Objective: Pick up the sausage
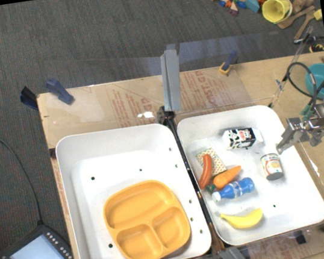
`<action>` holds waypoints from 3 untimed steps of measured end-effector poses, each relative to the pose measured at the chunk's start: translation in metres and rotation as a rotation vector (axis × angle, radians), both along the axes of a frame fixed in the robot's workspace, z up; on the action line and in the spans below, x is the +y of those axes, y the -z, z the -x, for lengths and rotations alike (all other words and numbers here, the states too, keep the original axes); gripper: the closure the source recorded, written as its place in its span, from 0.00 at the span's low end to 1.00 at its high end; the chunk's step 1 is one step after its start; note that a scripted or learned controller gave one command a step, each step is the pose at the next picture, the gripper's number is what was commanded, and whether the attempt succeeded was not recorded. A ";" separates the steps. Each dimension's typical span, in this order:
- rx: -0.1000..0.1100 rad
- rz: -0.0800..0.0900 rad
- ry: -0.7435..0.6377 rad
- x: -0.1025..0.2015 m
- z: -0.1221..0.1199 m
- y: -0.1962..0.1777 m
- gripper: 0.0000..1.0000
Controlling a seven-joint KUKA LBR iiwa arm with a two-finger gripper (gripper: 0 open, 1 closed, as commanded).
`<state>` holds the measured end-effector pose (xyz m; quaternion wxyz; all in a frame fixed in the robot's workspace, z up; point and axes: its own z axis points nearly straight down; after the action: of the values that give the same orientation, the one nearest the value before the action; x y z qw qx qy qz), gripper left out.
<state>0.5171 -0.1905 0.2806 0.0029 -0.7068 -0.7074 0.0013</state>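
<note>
With the gripper [285, 140] at the right bin's [300, 195] edge, jaw state untellable, it should approach the sausage [205, 171] from above, clear of the carrot [227, 176].

two bins sat side by side on the bench [115, 103]. in the left bin [74, 152] lay a divided plate [146, 221], toward the near side. in the right bin [306, 194], the sausage [205, 170] lay by the left wall, touching a carrot [227, 177]; a bottle [235, 189] lay just in front, a banana [243, 219] nearer still. a carton [239, 138] lay behind, a can [271, 166] to the right.
</note>
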 end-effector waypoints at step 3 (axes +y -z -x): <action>0.002 -0.001 -0.069 0.022 -0.119 0.187 1.00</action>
<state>0.6366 -0.1687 0.0936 0.0038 -0.6821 -0.7312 0.0018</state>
